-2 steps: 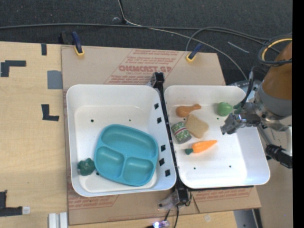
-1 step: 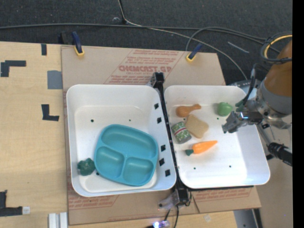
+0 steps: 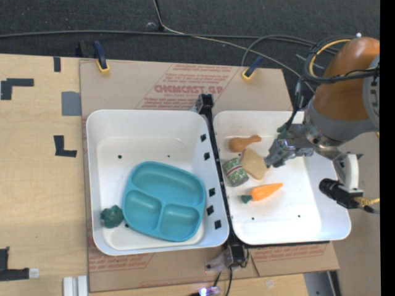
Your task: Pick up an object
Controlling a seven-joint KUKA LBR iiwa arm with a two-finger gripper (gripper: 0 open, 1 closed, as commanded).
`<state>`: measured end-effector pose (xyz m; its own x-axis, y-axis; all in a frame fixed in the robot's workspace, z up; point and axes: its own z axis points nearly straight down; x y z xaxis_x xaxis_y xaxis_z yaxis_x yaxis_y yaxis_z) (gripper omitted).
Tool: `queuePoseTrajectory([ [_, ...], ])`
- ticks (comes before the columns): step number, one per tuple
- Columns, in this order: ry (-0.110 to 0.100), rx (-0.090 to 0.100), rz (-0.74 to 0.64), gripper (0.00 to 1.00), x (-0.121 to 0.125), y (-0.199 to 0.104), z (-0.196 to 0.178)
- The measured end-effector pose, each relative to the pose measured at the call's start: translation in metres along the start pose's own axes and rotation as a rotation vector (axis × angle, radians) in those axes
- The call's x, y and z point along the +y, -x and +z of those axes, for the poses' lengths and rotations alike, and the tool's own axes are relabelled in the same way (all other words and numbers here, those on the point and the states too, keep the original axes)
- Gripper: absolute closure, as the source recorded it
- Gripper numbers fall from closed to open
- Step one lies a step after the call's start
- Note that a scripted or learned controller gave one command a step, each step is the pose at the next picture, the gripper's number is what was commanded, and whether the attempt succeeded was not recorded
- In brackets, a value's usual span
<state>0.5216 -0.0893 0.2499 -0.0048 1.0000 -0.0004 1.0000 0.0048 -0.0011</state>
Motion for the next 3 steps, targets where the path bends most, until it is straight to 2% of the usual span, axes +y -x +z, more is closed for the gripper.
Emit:
queuePoseTrajectory([
  [1,0.0,0.0,0.0,1.0,0.003,-0.061,0.006],
  [2,0.0,0.001,-0.002,1.0,0.017,-0.119,0.006],
  [3,-0.001,0.001,-0.002,1.0,0.025,-0.167,0.008],
])
